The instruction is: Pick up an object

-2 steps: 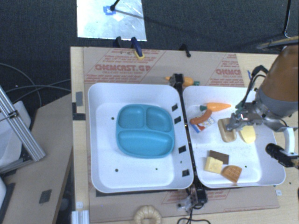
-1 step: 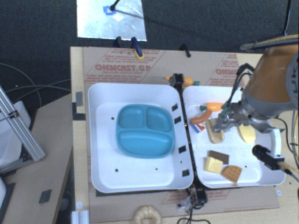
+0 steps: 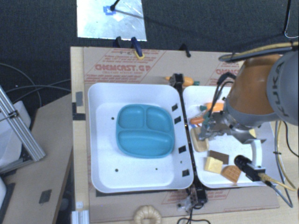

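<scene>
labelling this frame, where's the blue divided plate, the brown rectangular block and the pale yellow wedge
blue divided plate (image 3: pixel 144 130), camera view, ridge between its compartments
brown rectangular block (image 3: pixel 218 157), camera view, middle of its top face
pale yellow wedge (image 3: pixel 213 164), camera view, middle of its top face

A blue divided plate (image 3: pixel 144 130) lies in the left white bin (image 3: pixel 100 125); a silver sheet (image 3: pixel 111 13) lies beyond the bench.

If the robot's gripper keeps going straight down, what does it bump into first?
Probably the tan food piece in the right bin, just under the gripper. Depth is hard to judge here.
</scene>
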